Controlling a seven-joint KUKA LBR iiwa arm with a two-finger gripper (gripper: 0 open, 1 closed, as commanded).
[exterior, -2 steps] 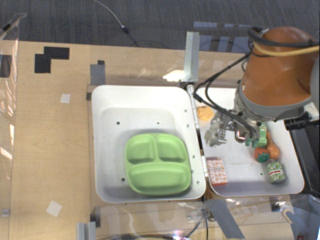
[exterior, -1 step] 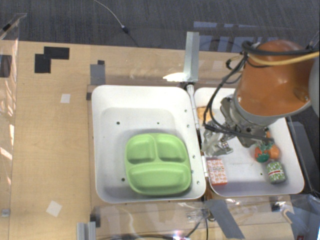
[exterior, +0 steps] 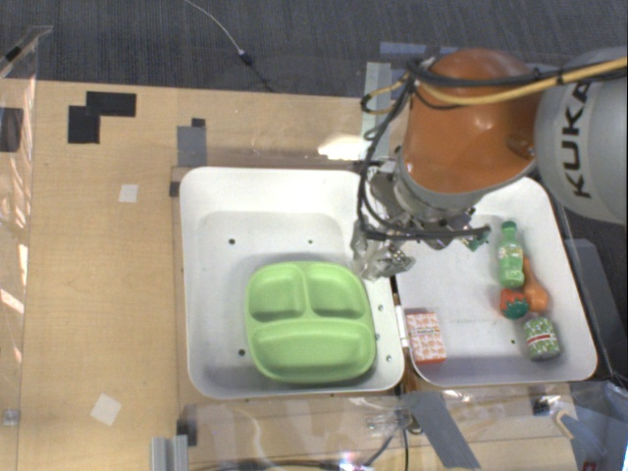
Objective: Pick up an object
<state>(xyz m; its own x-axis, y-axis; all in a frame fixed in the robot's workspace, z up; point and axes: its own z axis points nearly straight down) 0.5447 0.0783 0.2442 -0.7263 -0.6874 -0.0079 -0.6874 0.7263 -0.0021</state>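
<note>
My gripper [exterior: 378, 260] hangs under the orange wrist band, over the seam between the two white bins, just above the right rim of the left bin [exterior: 196, 263]. A green divided plate [exterior: 310, 320] lies in the left bin, directly below and left of the gripper. In the right bin [exterior: 471, 356] a small pink and white box [exterior: 425, 336] lies at the front left. A green bottle [exterior: 509, 255], an orange fruit-like piece [exterior: 520, 300] and a small green can [exterior: 541, 338] sit along the right side. The arm hides the right bin's back left.
The wooden bench [exterior: 98, 292] stretches left of the bins, with black markers [exterior: 98, 114] at its back left. A cable [exterior: 211, 23] runs across the dark floor behind. Clear plastic and clamps sit along the front edge.
</note>
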